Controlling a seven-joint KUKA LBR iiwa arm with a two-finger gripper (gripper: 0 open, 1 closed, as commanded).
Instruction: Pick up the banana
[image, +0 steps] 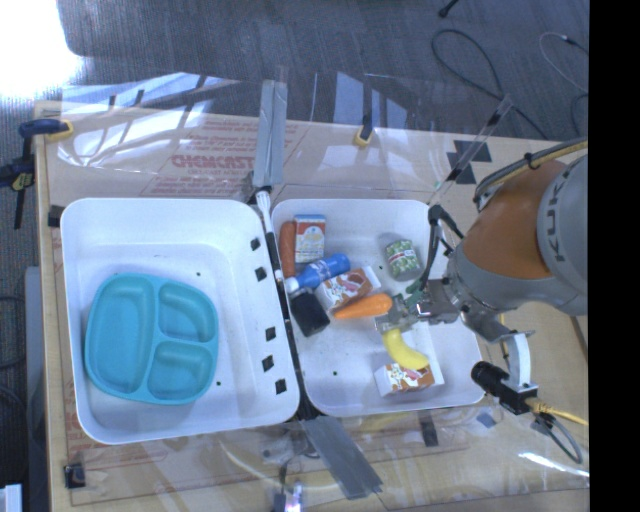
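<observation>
The yellow banana (404, 349) lies in the right bin (345, 395), near its right side, with a small printed carton (408, 378) touching its lower end. My gripper (401, 314) hangs just above the banana's upper end, its dark fingers pointing down-left toward the orange carrot (362, 307). Nothing shows between the fingers. The arm's grey and orange body reaches in from the right.
The right bin also holds a blue bottle (322, 272), a sausage (288, 248), a red-and-white carton (310, 238), a green-labelled can (402, 257), a snack packet (345, 288) and a black block (310, 313). A teal divided plate (150, 340) lies in the left bin (130, 225).
</observation>
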